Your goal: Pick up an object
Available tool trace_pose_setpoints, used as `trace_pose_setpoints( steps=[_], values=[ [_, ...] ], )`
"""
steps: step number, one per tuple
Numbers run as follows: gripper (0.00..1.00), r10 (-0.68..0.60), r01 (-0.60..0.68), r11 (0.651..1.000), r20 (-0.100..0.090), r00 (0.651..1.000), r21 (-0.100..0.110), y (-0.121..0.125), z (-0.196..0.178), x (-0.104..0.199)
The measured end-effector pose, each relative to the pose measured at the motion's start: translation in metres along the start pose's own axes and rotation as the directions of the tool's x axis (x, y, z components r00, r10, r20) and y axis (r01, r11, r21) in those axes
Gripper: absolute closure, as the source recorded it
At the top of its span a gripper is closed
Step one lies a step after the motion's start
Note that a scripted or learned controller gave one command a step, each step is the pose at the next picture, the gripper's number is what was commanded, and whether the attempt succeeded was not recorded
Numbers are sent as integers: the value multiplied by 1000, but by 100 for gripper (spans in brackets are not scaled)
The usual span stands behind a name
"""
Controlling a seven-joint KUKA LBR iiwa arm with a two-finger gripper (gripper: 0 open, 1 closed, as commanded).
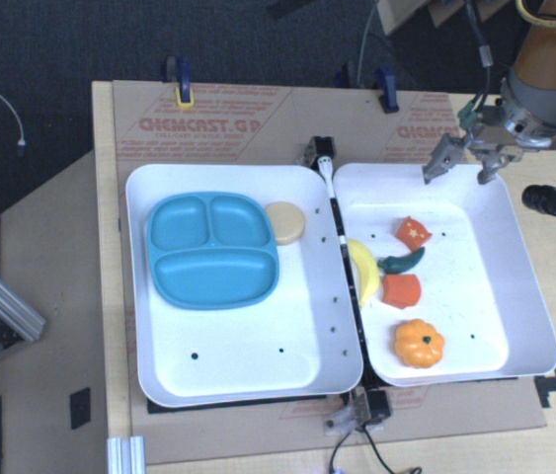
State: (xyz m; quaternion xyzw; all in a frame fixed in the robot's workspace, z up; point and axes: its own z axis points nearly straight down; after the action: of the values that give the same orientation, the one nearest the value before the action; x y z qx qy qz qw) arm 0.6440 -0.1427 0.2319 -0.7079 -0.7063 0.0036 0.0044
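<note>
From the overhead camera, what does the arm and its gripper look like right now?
The arm has an orange band above a grey wrist section. Below it, the gripper is grey metal with two slim, dark-tipped fingers. A small green part sits on its left side, and dark cables trail off behind it.

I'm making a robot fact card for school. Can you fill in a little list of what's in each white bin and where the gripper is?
left bin: blue divided plate, round beige cookie-like piece beside the plate's right edge
right bin: yellow banana, dark green pepper, two red pieces, orange pumpkin
gripper: open, over the right bin's far edge, holding nothing
nearest toy to gripper: the upper red piece
</note>
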Motion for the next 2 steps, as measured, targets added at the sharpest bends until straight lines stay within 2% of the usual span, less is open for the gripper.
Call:
trace_pose_setpoints(
  steps=[1, 2],
  values=[
    [0, -2, 2, 1000, 2, 1000, -12, 2, -7, 0],
    [0, -2, 2, 1000, 0, 1000, -6, -2, 38, 5]
  ],
)
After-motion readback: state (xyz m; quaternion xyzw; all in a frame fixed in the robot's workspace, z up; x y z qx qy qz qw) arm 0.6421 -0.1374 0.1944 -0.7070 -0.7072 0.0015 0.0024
